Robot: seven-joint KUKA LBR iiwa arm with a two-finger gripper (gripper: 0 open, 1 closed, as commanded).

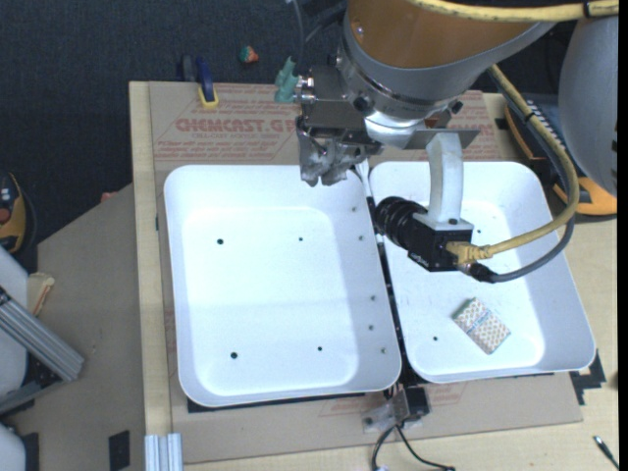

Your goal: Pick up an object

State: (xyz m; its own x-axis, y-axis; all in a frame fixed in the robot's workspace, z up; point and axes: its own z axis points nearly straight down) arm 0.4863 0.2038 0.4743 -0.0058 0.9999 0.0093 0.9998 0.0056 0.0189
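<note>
On the left we see the left bin (pixel 196 292), bare white with a few dark dots. Up at centre top, the claw (pixel 327 168) hangs over that bin's upper right corner; we cannot tell how it is set. Over in the right bin (pixel 559 263), a small patterned packet (pixel 483 324) lies flat at lower right, well apart from the claw.
</note>
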